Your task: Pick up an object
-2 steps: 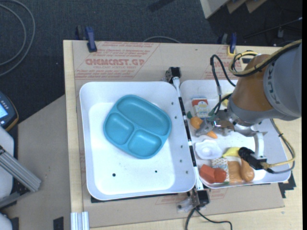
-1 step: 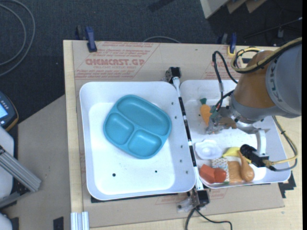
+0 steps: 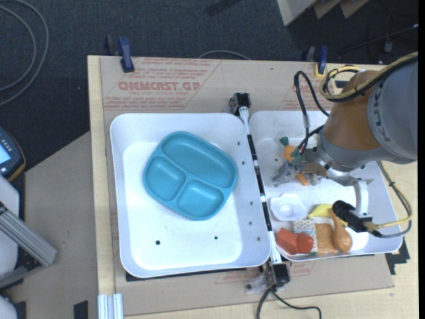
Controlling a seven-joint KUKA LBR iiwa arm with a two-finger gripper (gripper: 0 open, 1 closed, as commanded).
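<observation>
Blue plastic, a divided plate [image 3: 190, 174], is lying tilted in the left white bin [image 3: 133, 244], well apart from everything else. The grey arm [image 3: 378, 121] with its orange band is reaching in from the right and leaning over the right bin [image 3: 388, 244], its pincer [image 3: 295, 167] hanging low near that bin's far left part. How far the pincer is standing open I cannot tell, nor whether it is gripping anything; small orange and green bits are showing just beside it, too small to name. Along the near edge of the right bin, a red object [image 3: 294, 241], a tan one [image 3: 330, 239] and a yellow piece [image 3: 321, 211] are crowding together, with a white round object [image 3: 286, 208] sitting just beyond them. Both bins are resting on the desk [image 3: 166, 85].
</observation>
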